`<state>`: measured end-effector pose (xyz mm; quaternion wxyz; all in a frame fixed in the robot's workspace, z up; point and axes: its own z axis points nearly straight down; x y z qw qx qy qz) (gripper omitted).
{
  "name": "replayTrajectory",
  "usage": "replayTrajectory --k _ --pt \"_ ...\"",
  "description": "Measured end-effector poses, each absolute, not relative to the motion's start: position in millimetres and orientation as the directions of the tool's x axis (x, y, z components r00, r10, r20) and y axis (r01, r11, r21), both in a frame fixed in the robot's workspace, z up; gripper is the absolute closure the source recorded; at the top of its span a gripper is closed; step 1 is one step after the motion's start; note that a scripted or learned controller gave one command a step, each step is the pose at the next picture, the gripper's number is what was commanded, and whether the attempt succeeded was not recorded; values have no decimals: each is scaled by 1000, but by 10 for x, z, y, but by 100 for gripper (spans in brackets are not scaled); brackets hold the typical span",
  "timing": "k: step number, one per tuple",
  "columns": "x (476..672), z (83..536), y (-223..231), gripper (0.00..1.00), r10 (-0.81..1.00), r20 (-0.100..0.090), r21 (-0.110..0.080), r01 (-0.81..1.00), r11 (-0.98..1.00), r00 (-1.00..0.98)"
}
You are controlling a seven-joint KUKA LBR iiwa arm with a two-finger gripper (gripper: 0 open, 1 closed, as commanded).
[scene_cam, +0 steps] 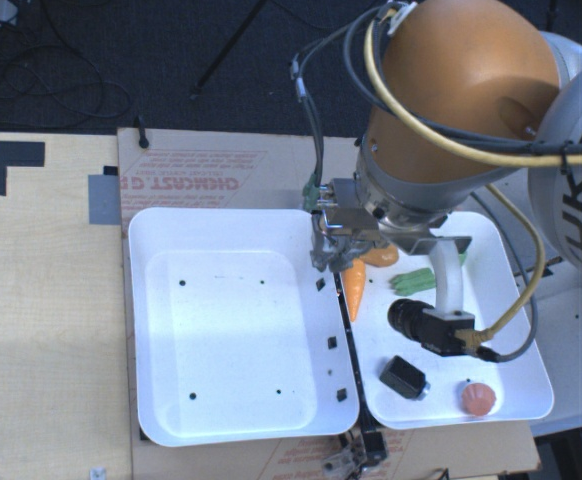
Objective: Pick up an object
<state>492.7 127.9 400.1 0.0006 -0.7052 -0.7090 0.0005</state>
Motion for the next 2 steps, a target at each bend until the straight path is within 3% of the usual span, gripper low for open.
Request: replayTrajectory --k 1,2 --pt "4919 3995 1253 0 1000 -1 -4 1000 1 -1" --pt "4923 4091 1247 100 1000 -2 -7 1000 2 -2"
